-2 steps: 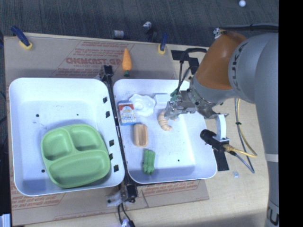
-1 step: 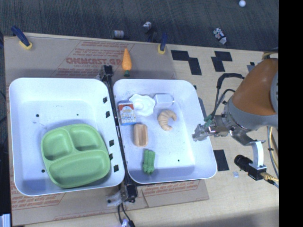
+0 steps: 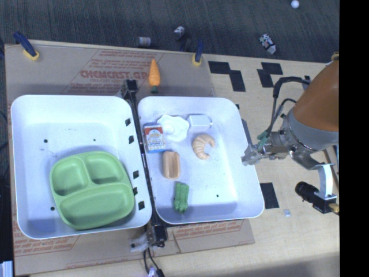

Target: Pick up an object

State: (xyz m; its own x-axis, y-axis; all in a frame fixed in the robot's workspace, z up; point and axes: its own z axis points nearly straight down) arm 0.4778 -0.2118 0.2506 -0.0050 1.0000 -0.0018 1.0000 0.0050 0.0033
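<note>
Left bin (image 3: 34, 120): green tray (image 3: 92, 189) | right bin (image 3: 230, 178): croissant (image 3: 202, 145), carton (image 3: 154, 138) | pincer (image 3: 252, 154): grip unclear

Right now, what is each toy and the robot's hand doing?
hand: over the right bin's right rim, holding nothing I can see
croissant: lying in the right bin
hot dog bun: lying flat
green toy: lying near the front
milk carton: on its side
green tray: flat in the left bin
carrot: outside the bins

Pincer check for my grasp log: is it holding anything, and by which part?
Nothing is held. The pincer sits at the right bin's outer rim, apart from the croissant and the other items inside.
</note>
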